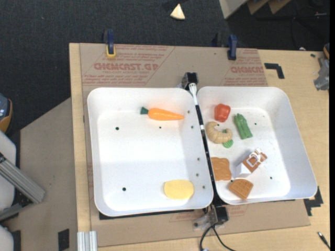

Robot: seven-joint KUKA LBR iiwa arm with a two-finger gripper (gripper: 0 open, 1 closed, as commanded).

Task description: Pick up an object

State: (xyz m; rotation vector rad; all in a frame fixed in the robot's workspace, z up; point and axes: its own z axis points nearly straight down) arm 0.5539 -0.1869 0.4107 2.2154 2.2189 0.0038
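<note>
The left bin (95,140) holds an orange carrot (165,114) near its back edge and a pale yellow oval piece (178,189) at its front right. In the right bin (296,135) lie a red pepper (222,112), a green vegetable (242,126), a beige croissant-like piece (217,133) with a small green ball (227,144) touching it, a brown toast slice (221,168), a round waffle-like piece (241,187) and a small brown-and-white block (254,160).
Both bins sit on a cardboard sheet (131,67) held by two blue clamps (109,42) at the back. A black divider strip (199,129) runs between the bins. A grey metal part (322,75) pokes in at the right edge. Cables hang at the front.
</note>
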